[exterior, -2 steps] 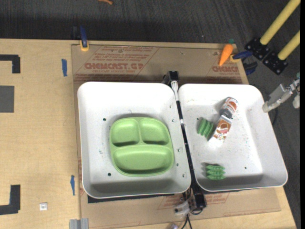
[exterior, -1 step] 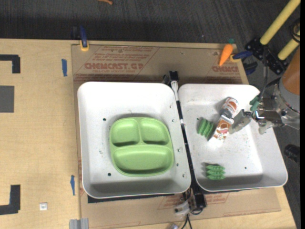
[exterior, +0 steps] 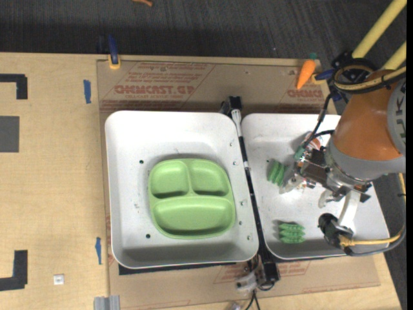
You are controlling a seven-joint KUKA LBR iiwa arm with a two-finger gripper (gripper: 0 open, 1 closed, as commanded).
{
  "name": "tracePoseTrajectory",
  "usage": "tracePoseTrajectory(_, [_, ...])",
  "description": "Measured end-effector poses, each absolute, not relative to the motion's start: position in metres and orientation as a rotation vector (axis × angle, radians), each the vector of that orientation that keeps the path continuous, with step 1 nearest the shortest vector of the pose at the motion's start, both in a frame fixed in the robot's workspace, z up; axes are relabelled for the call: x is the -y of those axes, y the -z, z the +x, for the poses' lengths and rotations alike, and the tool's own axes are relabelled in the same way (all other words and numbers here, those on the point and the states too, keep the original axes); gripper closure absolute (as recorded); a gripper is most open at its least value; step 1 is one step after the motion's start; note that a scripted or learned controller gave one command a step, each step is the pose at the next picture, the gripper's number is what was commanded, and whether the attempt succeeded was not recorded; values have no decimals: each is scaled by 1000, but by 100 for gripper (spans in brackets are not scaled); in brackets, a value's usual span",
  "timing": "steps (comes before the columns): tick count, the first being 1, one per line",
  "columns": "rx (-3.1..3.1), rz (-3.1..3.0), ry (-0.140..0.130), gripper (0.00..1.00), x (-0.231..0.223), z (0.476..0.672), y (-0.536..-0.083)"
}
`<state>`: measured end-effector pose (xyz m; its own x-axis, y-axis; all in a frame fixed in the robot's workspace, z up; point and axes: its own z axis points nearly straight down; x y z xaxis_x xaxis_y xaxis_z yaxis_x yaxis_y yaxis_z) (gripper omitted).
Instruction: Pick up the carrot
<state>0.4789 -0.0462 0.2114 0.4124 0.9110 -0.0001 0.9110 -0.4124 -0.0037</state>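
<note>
- Progress: the pick looks not yet made, as far as I can judge. The small orange tapered carrot with a green tip [exterior: 306,73] lies on the brown cardboard sheet [exterior: 161,82], outside both trays and apart from the arm's tool.
- Carrot position: at about 12 o'clock from the right shallow white plastic bin [exterior: 271,131], just beyond its far rim, beside a blue clip [exterior: 324,74].
- Carrot look: short, bright orange, smooth and plastic-looking, probably a toy, slanting with the green end uppermost in the view.
- Gripper [exterior: 303,173]: low over the right bin, near a green ridged toy vegetable [exterior: 277,172] at its 9 o'clock; a 2nd green ridged piece [exterior: 290,232] sits toward 6 o'clock.
- Fingers: hidden among wrist hardware and cables, so I cannot tell their state.
- Left bin [exterior: 122,173]: carries a light green 3-compartment plate [exterior: 191,197].
- Left to do: travel toward 12 o'clock, descend, close, lift.
</note>
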Motion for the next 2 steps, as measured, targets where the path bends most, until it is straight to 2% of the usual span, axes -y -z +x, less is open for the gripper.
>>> tracePoseTrajectory(1, [1846, -2541, -2, 0, 150, 479, -164])
tracePoseTrajectory(2, [987, -2981, 8, 0, 127, 481, -90])
